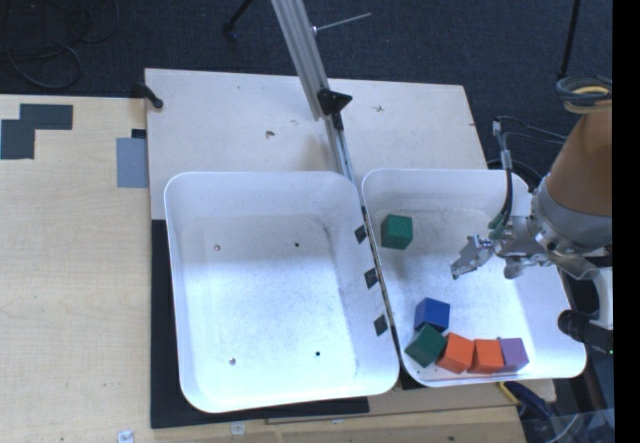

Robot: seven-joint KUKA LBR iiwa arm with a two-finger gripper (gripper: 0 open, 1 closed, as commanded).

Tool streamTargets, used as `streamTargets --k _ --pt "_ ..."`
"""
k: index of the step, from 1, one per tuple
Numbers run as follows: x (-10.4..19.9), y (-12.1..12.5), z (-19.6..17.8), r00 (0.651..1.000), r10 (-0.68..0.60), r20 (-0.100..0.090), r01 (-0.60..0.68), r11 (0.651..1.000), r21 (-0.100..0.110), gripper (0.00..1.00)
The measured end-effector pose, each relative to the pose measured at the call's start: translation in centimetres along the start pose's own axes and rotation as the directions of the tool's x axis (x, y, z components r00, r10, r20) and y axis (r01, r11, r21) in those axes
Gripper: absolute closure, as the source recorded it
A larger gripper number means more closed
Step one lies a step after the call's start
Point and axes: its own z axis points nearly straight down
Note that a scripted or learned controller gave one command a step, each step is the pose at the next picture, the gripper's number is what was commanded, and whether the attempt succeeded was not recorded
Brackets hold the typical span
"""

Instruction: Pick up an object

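Note:
Several cubes lie in the right bin [440, 186]. A green cube [397, 231] sits alone near the bin's left wall. Along the front wall a blue cube [432, 313], a dark green cube [427, 344], two orange cubes [457, 352] [487, 355] and a purple cube [513, 353] are clustered. My gripper [490, 265] hangs over the right half of this bin, above and behind the front cluster and to the right of the green cube. Its two fingers are spread, so it is open, with nothing between them.
The left bin [200, 201] stands beside the right one, with a divider strip [370, 276] between them. A slanted aluminium pole [300, 41] rises from behind the bins. The arm's orange band [590, 151] is at the right edge.

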Motion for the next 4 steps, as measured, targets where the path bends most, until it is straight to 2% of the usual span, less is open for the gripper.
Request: streamTargets --k 1,2,3,4 --pt "3.4 -2.3 12.8 1.000 -0.003 0.000 0.003 1.000 -0.002 0.00" --pt "-3.9 0.7 12.7 1.000 -0.001 0.003 0.001 1.000 -0.003 0.00" --pt "-3.0 6.3 11.1 1.000 -0.008 0.000 0.008 1.000 -0.004 0.00" --pt "1.8 13.9 12.6 1.000 -0.007 0.012 0.007 1.000 -0.004 0.00"
